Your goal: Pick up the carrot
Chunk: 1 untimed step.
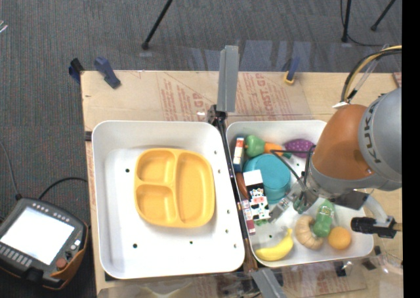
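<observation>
A curved yellow plastic banana (276,249) is lying at the near edge of the right white bin (275,126), beside a round orange fruit (339,238). The grey arm marked "KUKA" (357,152) is hanging over this bin, its fingers (294,201) too hidden to tell apart or together. The small orange carrot (274,148) is resting near the far wall, touching a teal round lid (270,173).
</observation>
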Available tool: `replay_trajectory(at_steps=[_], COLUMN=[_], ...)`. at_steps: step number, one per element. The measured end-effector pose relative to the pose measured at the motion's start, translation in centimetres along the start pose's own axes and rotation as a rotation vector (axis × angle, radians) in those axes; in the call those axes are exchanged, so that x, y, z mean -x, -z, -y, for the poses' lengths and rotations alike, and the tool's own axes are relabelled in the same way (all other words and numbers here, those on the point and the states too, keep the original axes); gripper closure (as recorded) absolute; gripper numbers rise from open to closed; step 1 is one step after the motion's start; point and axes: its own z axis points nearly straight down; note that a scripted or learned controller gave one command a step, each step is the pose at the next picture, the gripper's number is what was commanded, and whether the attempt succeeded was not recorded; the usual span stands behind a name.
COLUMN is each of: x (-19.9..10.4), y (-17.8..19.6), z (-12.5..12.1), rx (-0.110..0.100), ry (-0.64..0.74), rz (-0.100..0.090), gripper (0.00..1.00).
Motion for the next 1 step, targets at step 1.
replay_trajectory(at_steps=[1], x=[4.05], y=[9.74], z=[-2.06], rx=[0.016], ry=[0.024], rz=[-0.01], gripper=[0.0])
